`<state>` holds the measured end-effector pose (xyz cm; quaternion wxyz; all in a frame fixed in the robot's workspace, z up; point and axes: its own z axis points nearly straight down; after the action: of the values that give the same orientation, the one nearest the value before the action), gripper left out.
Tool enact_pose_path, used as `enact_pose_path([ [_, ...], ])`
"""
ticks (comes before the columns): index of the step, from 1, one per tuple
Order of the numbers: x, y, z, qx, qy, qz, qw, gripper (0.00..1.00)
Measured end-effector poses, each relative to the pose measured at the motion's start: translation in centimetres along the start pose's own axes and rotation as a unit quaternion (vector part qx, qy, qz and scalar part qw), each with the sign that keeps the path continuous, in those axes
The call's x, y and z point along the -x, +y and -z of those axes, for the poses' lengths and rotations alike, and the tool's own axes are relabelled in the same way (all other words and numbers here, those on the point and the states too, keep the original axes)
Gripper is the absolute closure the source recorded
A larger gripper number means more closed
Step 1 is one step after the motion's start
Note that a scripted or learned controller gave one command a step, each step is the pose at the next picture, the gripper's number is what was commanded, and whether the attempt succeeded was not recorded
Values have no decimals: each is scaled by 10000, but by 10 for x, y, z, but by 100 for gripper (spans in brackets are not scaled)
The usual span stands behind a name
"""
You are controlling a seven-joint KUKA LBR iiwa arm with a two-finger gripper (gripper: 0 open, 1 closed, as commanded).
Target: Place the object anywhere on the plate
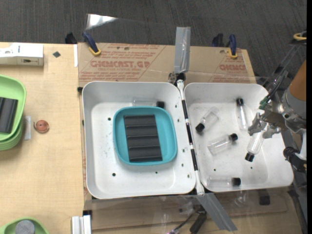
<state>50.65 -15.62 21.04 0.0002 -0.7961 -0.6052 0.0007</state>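
A teal square plate point(168, 130) with a dark ribbed insert point(142, 138) lies in the left bin point(97, 145). My gripper point(261, 128) hangs over the right side of the right bin point(273, 174). A clear vial with a black cap point(253, 145) hangs tilted just under the fingertips, its upper end between them, cap pointing down-left. The gripper looks shut on this vial. Plate and gripper are well apart, with the bin divider between them.
Several more clear black-capped vials lie in the right bin: one point(209, 118) near the divider, one point(222, 143) in the middle, one point(241, 112) at the back, one point(225, 182) by the front wall. A small black piece point(160, 104) sits behind the plate.
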Motion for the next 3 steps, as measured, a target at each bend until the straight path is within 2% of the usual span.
enact_pose_path([
  [1, -63, -48, -20, -18, 0, 895, 9960, 100],
  [2, -124, -60, -20, -12, -3, 1168, 9932, 100],
  [3, -198, -65, -20, -7, -6, 2044, 9789, 100],
])
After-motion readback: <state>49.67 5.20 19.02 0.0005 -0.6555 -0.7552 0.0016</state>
